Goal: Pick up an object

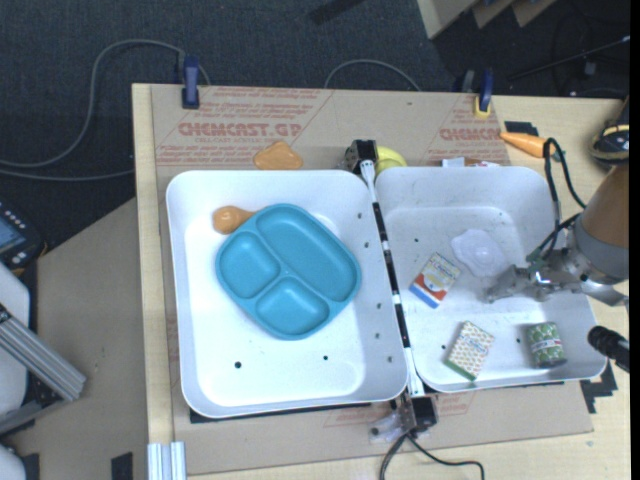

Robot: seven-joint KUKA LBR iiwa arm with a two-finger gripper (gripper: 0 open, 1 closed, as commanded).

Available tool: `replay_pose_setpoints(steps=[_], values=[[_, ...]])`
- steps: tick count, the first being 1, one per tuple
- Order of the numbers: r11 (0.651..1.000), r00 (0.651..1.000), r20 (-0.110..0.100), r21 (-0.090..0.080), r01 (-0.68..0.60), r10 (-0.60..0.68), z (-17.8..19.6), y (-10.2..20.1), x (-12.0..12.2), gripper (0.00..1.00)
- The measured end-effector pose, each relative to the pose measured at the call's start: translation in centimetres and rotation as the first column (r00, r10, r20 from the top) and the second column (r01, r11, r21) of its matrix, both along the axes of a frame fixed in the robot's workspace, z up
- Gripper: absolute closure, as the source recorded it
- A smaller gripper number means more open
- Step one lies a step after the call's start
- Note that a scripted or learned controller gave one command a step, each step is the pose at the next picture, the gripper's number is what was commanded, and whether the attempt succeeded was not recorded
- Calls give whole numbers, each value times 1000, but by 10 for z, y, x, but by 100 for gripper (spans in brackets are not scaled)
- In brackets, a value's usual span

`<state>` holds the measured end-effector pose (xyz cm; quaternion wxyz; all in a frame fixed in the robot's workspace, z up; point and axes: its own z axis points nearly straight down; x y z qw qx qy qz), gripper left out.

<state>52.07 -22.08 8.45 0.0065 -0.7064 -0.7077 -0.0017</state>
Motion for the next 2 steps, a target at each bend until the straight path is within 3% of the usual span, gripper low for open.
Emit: replay_pose_setpoints(steps=[1, 2], values=[[1000, 1000, 12, -4, -8, 8, 0, 4, 118, 0], [1000, 1000, -6, 23, -13, 13, 10, 15, 115, 100]])
